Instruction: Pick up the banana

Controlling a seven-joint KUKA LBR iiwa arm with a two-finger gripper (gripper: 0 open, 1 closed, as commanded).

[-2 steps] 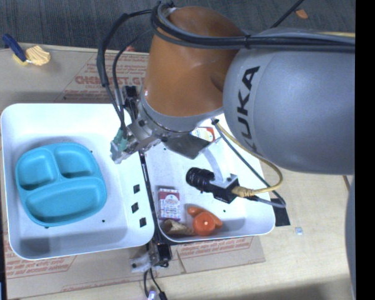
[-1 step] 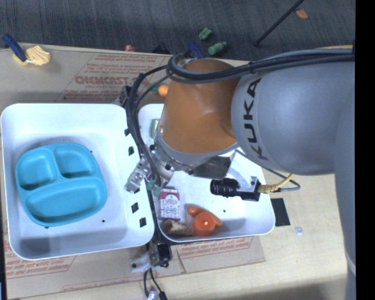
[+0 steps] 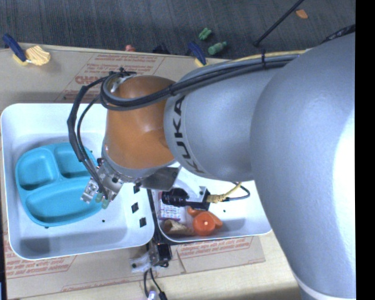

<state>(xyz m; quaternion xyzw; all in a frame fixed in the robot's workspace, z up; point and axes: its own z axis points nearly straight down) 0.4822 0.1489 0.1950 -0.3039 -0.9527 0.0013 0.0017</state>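
Note:
My gripper [image 3: 95, 194] hangs low in the left bin [image 3: 25, 242], at the right edge of a blue divided tray [image 3: 47, 186]. The tips sit just over the tray's lower compartment. Nothing shows between them. The orange wrist band and the grey arm cover the middle of the view and most of the right bin [image 3: 250, 227].
In the strip of the right bin that shows below the arm lie an orange-red round thing [image 3: 204, 223] and a brownish thing [image 3: 177, 227]. A few small black pieces [image 3: 136, 207] sit by the left bin's right wall. Cardboard lies under both bins.

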